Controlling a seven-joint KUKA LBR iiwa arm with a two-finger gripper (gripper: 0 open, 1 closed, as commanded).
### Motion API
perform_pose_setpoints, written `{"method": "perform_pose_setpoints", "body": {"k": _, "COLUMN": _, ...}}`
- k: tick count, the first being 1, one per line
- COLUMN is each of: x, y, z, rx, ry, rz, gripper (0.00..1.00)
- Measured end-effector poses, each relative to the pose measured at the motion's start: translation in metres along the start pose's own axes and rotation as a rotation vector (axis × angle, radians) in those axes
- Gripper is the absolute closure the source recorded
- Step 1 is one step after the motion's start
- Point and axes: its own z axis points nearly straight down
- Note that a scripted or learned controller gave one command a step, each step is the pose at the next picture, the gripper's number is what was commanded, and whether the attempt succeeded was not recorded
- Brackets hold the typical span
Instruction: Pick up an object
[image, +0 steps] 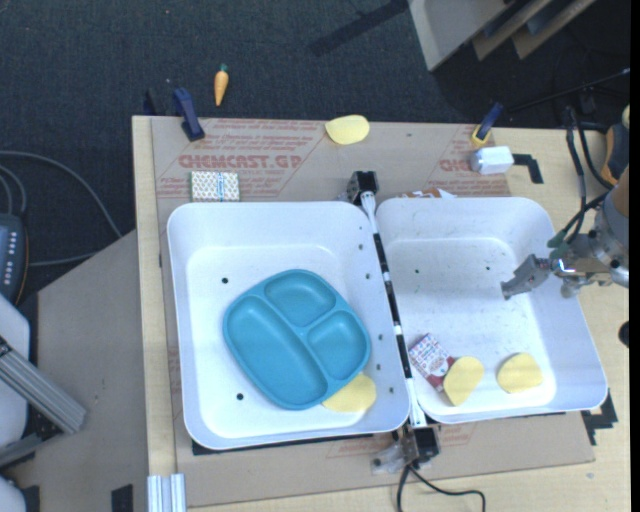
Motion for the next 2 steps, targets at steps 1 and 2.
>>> {"method": "perform_pose_setpoints", "body": {"k": 1, "x": 0.017, "y": 0.045, "z": 0.143, "rx": 0.001, "ry": 0.002, "rz": -0.001, "gripper": 0.00}}
{"method": "perform_pose_setpoints", "body": {"k": 2, "x": -0.045, "y": -0.036, "z": 0.103, "rx": 0.004, "ry": 0.002, "rz": 0.001, "gripper": 0.00}}
